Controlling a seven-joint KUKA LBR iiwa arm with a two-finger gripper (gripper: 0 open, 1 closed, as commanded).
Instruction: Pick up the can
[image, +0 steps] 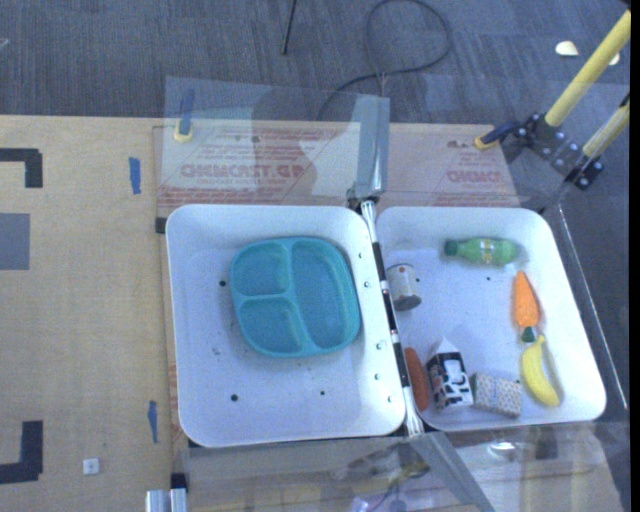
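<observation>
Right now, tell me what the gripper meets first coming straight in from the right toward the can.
Probably the carrot, which lies between the right bin's right wall and the can; travelling higher, it may pass over.

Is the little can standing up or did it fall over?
It fell over. The can lies on its side in the right bin, near the divider; you see its long grey side, not a round top.

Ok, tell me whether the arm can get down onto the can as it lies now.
Probably yes. The can lies on its side in the right bin, close to the divider wall on that side. Nothing covers it, and its other sides are open.
</observation>
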